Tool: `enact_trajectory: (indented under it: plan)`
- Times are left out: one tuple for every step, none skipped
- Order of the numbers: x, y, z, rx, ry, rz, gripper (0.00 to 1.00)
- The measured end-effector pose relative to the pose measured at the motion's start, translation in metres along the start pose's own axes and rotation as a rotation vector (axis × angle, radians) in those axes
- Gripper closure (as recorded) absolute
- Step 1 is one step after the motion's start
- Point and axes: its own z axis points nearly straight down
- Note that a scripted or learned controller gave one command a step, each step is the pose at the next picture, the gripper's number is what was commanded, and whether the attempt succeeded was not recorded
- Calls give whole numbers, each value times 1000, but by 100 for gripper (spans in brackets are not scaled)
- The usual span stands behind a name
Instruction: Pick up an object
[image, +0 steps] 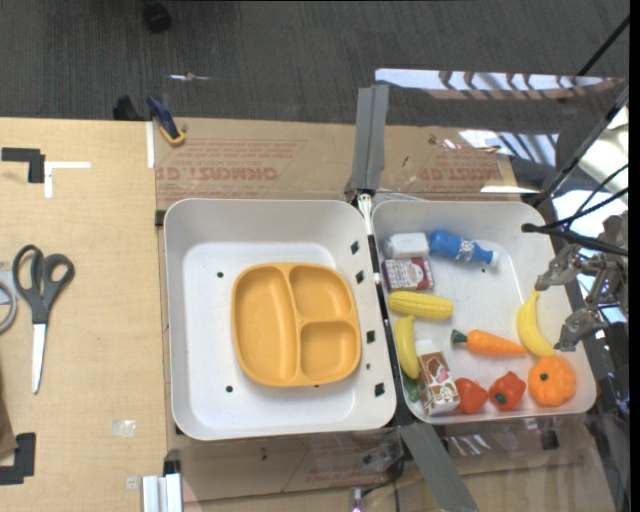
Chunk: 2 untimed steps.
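The right bin (505, 222) holds several toy foods: a blue bottle (460, 247), a white tub (407, 243), a red-and-white packet (408, 273), a corn cob (420, 305), a small banana (406, 345), a carrot (490, 343), a larger banana (531, 325), an orange pumpkin (552, 380), a red pepper (508, 390) and a brown carton (436, 380). My gripper (562, 308) hangs at this bin's right rim, metal fingers spread open, just right of the larger banana. Nothing sits between the fingers.
The left bin (190, 300) holds a yellow divided plate (297, 323). Scissors (40, 290) lie on the wooden bench at far left. Cardboard (250, 165) lies behind the bins, with a blue clip (165, 120) at its corner. Black cables cross the right edge.
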Motion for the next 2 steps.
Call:
enact_trajectory:
  plan:
    - [21,-15,112,0,1,53,0]
    - [24,-15,149,0,0,158,0]
